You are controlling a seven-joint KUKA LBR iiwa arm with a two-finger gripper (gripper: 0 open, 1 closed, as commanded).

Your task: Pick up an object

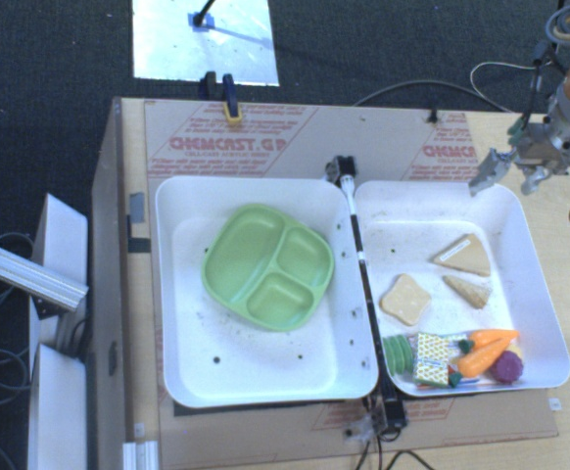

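Fingers point(510, 172) spread apart w/ nothing between, above right bin's point(535, 253) smooth far rim.

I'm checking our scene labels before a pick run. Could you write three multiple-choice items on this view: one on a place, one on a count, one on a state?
1. Where is the green tray?
A. left bin
B. right bin
C. on the floor

2. How many compartments does the tray have?
A. one
B. three
C. six

3. How do the fingers of the hand stand?
A. open
B. shut on the carrot
C. shut on bread

Answers:
1 A, it lies in the left bin.
2 B, ridges split it in three.
3 A, they are spread, with nothing between them, over the right bin's far corner.
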